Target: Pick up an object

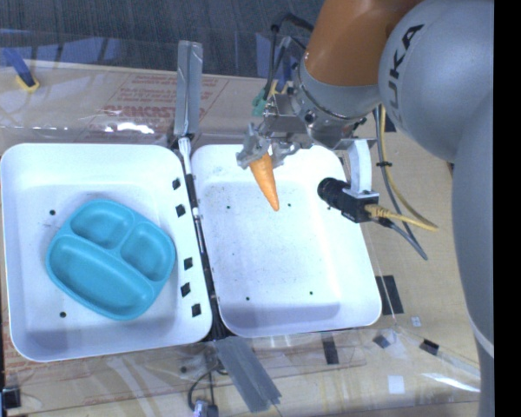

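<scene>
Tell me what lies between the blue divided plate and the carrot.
In the camera view, the bins' adjoining walls separate the blue divided plate from the carrot.

The bench (434,320) bears two white bins, left (17,320) and right (347,307), side by side

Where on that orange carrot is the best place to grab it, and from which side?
Grab the carrot at its thick top end, coming straight down from above. It is cone-shaped, so the wide end gives the fingers the most to press on, while the thin tip would likely slip out. The gripper already seems to pinch it there, with the point hanging down over the right bin.
</scene>
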